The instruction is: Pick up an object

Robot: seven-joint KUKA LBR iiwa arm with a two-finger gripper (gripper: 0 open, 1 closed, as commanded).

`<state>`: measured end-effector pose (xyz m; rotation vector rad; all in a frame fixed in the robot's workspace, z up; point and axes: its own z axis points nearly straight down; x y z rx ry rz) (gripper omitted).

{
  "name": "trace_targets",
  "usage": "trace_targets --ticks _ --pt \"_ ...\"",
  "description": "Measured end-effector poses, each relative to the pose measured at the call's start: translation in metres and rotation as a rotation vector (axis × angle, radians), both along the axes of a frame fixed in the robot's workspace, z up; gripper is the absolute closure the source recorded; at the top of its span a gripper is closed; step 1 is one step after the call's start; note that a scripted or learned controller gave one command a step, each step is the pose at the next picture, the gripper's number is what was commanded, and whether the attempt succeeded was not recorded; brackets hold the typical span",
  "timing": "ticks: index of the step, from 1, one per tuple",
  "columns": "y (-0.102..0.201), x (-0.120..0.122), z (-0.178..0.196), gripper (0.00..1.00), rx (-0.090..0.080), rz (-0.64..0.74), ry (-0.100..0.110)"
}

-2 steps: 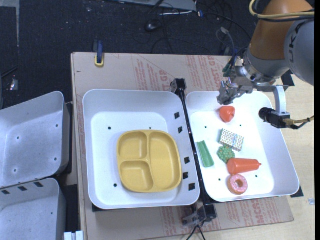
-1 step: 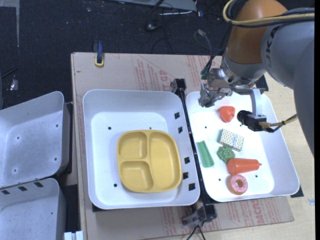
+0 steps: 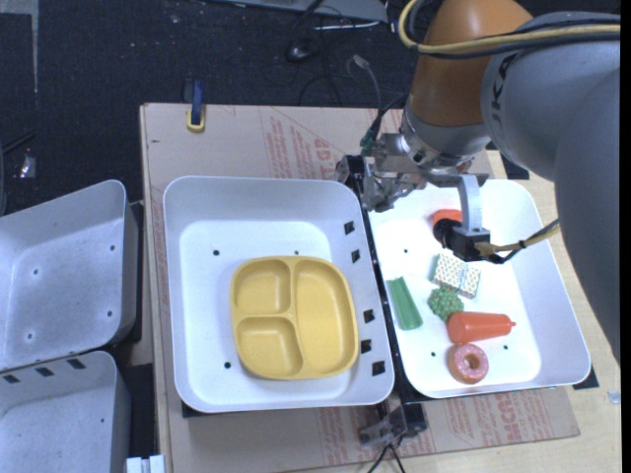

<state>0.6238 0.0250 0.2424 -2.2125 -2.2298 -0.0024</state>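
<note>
My gripper hangs over the far left corner of the right bin, close to the wall between the two bins. Nothing shows in its grasp. Several objects lie in this bin, all nearer the camera than the gripper. A green block rests along the left wall. Beside it are a small broccoli and a white-and-green checkered piece. An orange carrot and a red-orange ring lie closest to the front. A red object sits partly hidden to the right of the gripper.
The left bin holds a yellow divided plate at its middle. Both bins stand on a brown board. The grey arm with its orange band covers the far right of the scene.
</note>
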Motion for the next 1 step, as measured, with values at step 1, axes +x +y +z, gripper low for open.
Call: trace_targets --ticks 1 --pt "0.0484 0.0038 -0.0033 1.0 0.0 0.0 0.0"
